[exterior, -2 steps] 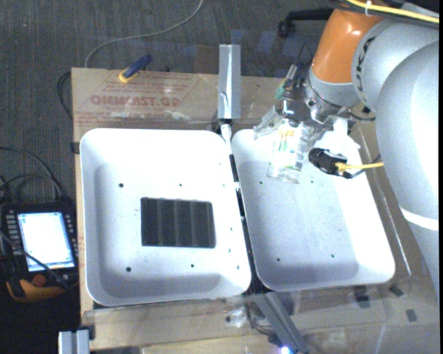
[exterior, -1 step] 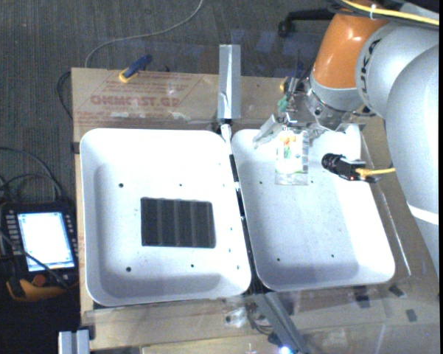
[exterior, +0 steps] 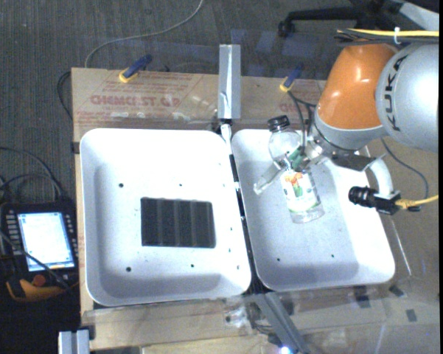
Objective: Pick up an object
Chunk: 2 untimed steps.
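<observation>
While your arm [exterior: 383, 102] hangs over the right bin [exterior: 354, 264] from about two o'clock, the stuff you care about sits right under the wrist. I see a clear plastic bottle [exterior: 302, 190] lying near the bin's twelve o'clock end, label with orange and green bits facing up. Touching it on the ten o'clock side is what looks like a small clear jar with a dark cap [exterior: 281, 139], and a thin clear stick-like piece [exterior: 265, 181] pokes out toward eight o'clock. They're all bunched together, so it's hard to say where one ends and the next begins.

The gripper [exterior: 304, 157] is somewhere right in that pile, down among the clear stuff. Honestly I can't tell how it's set, since the wrist and the see-through plastic hide it, so don't count anything as grabbed.

Handling-wise, my guess is the bottle is light, smooth and slippery, probably a bit squashy if empty, and being round it'll roll if you nudge it. I'd take it across the middle of the body, on the label. The jar looks stiffer, and could be glass, so go easy.

Left bin [exterior: 103, 153] just has a dark ribbed rectangle [exterior: 177, 222] near its centre, well apart from all this.
</observation>
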Each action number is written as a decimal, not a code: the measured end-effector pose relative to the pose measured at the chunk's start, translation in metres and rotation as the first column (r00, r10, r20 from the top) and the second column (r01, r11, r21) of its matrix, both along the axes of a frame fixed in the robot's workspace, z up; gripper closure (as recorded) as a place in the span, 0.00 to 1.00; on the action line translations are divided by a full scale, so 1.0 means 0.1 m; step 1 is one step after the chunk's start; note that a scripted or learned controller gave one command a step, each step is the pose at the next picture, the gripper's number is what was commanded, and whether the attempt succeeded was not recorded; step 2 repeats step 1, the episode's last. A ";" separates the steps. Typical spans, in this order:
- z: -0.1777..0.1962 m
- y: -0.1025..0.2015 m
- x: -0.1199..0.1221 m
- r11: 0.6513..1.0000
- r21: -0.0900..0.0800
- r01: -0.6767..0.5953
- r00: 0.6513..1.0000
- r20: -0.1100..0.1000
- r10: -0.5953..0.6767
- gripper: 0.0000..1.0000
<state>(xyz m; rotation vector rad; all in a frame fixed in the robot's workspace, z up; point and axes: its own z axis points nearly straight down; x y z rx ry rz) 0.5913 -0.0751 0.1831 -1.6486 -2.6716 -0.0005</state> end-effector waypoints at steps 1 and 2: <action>-0.34 -0.31 -0.67 0.992 0.001 -0.122 0.992 0.000 0.122 1.00; -0.34 -0.31 -0.67 0.992 0.001 -0.122 0.992 0.000 0.122 1.00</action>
